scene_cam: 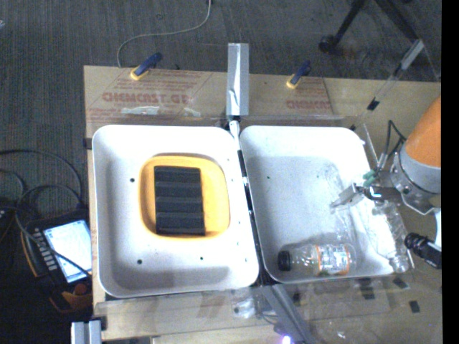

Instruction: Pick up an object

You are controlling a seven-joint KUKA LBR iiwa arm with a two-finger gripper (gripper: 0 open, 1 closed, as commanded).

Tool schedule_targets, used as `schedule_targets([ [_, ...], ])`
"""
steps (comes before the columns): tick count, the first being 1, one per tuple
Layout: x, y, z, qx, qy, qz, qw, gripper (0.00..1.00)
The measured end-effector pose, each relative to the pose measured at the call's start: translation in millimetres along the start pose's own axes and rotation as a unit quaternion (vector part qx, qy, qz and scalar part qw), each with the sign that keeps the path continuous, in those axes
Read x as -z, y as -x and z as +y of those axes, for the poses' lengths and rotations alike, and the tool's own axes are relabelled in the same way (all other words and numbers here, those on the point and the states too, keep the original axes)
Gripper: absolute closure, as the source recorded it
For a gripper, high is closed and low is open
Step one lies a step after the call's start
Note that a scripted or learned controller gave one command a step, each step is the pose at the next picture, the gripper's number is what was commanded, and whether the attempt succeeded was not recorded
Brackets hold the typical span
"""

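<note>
— Where's the tool (356, 194)?
— Over the right bin (287, 149), near its right wall; whether it's open, I cannot tell.
— And the clear plastic bottle (317, 258)?
— On its side along that bin's front wall. The yellow tray (184, 196) sits in the left bin (115, 192).

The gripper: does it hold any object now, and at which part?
Nothing is seen between the fingers of the gripper. It is over the right bin, apart from the bottle lying near the front wall.
</note>
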State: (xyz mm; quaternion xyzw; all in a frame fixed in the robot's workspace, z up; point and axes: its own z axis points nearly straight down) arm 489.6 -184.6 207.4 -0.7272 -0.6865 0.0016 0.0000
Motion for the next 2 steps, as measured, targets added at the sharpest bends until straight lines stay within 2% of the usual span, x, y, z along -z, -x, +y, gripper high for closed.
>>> schedule_targets([
  [1,-103.8,-28.3,0.3,0.085,0.013,-0.004,0.9963,0.0],
  [2,-97.5,31.2,36.9,0.053,0.003,0.004,0.9986,0.0],
])
